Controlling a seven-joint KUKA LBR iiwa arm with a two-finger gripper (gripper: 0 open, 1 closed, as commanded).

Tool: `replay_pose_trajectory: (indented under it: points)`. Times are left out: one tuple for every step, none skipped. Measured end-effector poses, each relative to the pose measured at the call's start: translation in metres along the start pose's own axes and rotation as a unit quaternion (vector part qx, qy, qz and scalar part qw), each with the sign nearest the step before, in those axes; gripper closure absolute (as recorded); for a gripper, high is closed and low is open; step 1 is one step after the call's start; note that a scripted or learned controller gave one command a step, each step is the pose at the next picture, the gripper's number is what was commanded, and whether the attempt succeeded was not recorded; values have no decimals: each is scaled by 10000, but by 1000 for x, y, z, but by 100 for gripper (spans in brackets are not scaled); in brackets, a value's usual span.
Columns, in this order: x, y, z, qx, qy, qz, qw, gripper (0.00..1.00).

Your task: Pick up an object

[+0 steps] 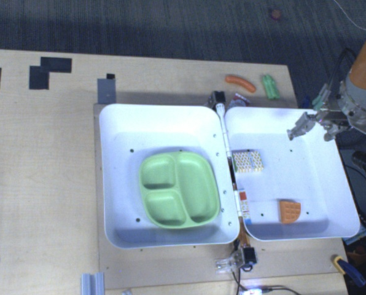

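Note:
In the right bin (318, 183), a small speckled white block (247, 160) lies near the left wall. An orange waffle-like piece (289, 211) rests near the front. A thin red-and-white item (242, 203) lies along the left wall. The left bin (118, 165) holds a green divided plate (180, 189). My gripper (310, 132) hangs over the right bin's far right corner. It is open with nothing between its fingers, well apart from the block and the orange piece.
Behind the bins on the bench lie an orange sausage-shaped toy (240, 83) and a green bottle-like toy (269, 86). A black clamp (218, 98) sits at the bins' shared back corner. Cables and a connector (244, 257) lie at the front.

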State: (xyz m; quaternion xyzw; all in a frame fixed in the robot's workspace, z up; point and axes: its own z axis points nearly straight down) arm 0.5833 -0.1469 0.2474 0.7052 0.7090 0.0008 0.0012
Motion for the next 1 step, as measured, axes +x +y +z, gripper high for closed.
replay_pose_trajectory:
  points:
    - [-33,-65,75,12,-1,17,10000,0]
